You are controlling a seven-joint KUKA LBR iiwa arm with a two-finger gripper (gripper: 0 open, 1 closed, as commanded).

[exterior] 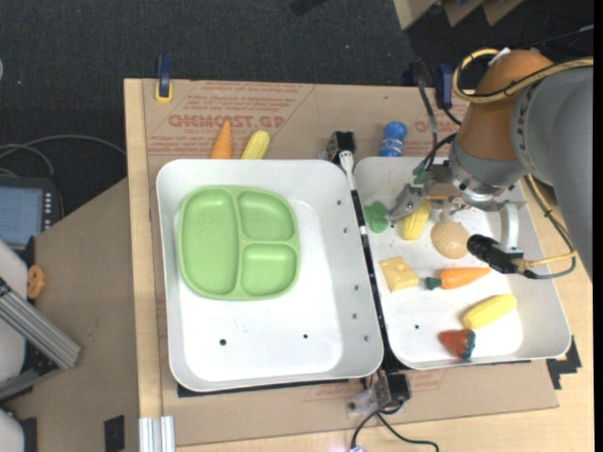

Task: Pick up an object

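My gripper (pixel 460 213) hangs open over the back of the right bin (pixel 542 342), one finger (pixel 412 199) out to the left and the other to the right. A tan rounded object (pixel 450 239) lies just in front of the gap, and a small yellow corn cob (pixel 415 222) sits by the left finger. Nothing is held between the fingers. Also in this bin are a green piece (pixel 377 217), a cheese wedge (pixel 399 274), a carrot (pixel 464 277), a yellow fruit (pixel 489 310) and a red item (pixel 459 343).
The left bin (pixel 273 347) holds a green divided plate (pixel 239 241). Behind the bins on the bench lie an orange carrot (pixel 220 141), a yellow piece (pixel 254 144) and a blue bottle (pixel 394 137). The arm's grey body (pixel 556 130) covers the right bin's back right corner.
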